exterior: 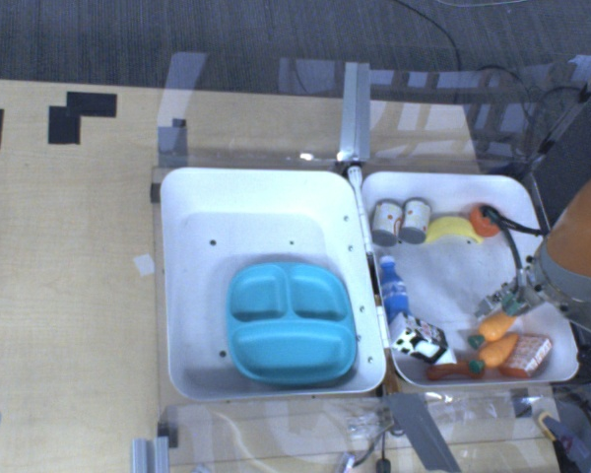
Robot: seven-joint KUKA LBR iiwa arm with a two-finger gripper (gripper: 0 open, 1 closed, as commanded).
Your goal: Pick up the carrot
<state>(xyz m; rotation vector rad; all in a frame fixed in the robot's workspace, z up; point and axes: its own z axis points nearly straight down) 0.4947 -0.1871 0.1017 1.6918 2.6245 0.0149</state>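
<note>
Carrot (pixel 496 326) lies in the right bin (pixel 453 274), near its front right corner, tip slanted toward the front. A second orange carrot-like piece (pixel 499 351) sits just beside it on the front side, touching or nearly so; can't tell which is the intended one, prob. the upper since the gripper (pixel 504 297) is right over it. Gripper comes in from the bin's right edge and sits at the carrot's back end. Fingers' state: can't tell, too small and blurred.

Handling, as a guess: looks like a toy, so light, stiff, smooth plastic, likely slippery. It tapers, so grab across the thick middle, not the tip. Neighbours are crowded in, so a clean approach needs care.

Count, right bin: 2 grey cans (pixel 400 221) at the back left, 1 banana (pixel 452 230), 1 red-orange item (pixel 486 223) by it, 1 blue bottle (pixel 394 289) along the left wall, 1 black-white item (pixel 420 342), 1 red piece (pixel 443 371) at the front, 1 packet (pixel 532 354) in the front right corner. Left bin (pixel 197 264): 1 blue tray (pixel 292 323) w/ three compartments.
</note>
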